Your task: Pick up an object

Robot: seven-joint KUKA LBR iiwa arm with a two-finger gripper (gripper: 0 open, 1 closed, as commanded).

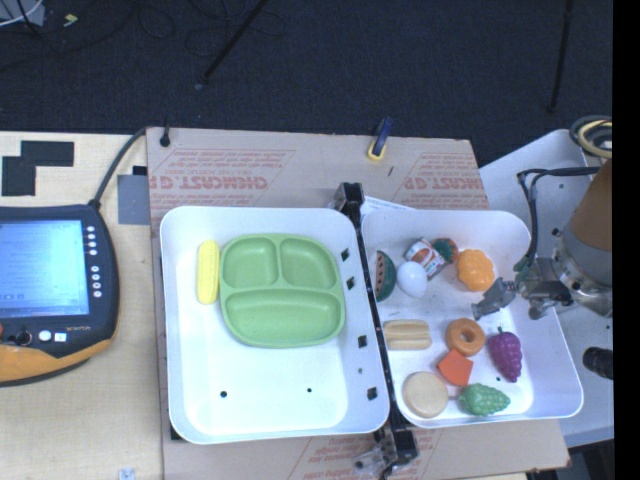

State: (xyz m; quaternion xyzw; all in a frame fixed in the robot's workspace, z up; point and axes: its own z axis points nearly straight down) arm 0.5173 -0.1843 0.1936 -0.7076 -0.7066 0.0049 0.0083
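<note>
The hand hovers over the right bin's right side, fingers spread and grasping nothing. Toy foods lie beneath: an orange beside it, doughnut and purple grapes just below. The left bin holds a green divided plate and yellow corn.

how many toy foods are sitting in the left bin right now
1. A yellow corn cob lies in the left bin, just left of the green divided plate. The plate's compartments hold nothing. All the other toy foods are in the right bin.
</note>
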